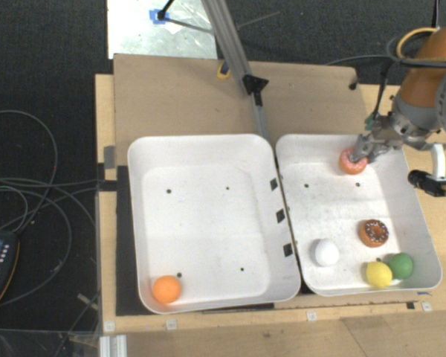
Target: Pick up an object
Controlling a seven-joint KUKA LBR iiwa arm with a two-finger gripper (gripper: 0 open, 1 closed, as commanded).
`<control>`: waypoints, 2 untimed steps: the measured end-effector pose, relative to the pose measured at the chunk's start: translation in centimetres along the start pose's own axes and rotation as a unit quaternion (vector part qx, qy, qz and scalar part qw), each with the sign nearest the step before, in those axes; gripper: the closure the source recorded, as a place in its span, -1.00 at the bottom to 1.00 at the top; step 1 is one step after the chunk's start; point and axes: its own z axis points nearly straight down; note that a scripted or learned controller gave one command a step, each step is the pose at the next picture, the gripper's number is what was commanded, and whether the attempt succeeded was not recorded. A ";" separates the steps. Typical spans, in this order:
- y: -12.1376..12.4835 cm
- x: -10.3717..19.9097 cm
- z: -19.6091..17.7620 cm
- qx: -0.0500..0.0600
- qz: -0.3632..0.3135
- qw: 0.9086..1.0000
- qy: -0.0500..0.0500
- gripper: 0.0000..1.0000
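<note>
A: Hand (363, 152) low at the pink doughnut (351, 162), far corner of the right bin (420, 222). Reaching step, by my read.
B: Grasping it?
A: Cannot tell; the tips sit right against it. Next: clamp, then lift straight up to check.

A wooden bench (208, 95) carries two shallow white bins side by side: the left bin (145, 162) and the right bin (424, 229) (their inner rims touching). A dark mat (123, 236) shows beneath their left edge.
</note>
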 end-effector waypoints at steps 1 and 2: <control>-0.3 0.9 -5.7 -0.015 0.003 1.000 -0.001 1.00; -0.6 0.0 -11.5 -0.015 0.004 1.000 -0.002 1.00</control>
